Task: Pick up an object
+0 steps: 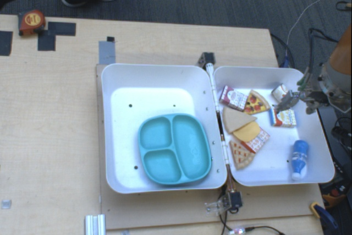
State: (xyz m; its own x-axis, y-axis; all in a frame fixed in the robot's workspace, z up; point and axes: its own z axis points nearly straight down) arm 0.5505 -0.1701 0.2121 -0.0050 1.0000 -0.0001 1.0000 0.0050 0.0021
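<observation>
Over the right bin [324,173], end effector [286,100] hangs low.

We can read no text, number or brand anywhere. The small dark red carton [234,98] in the right white bin [324,168] carries a pale printed panel, but its lettering is too small to make out. The same goes for the white, red and blue packet [284,118] and for the label on the yellow-and-red tape measure [32,21] on the bench.
</observation>
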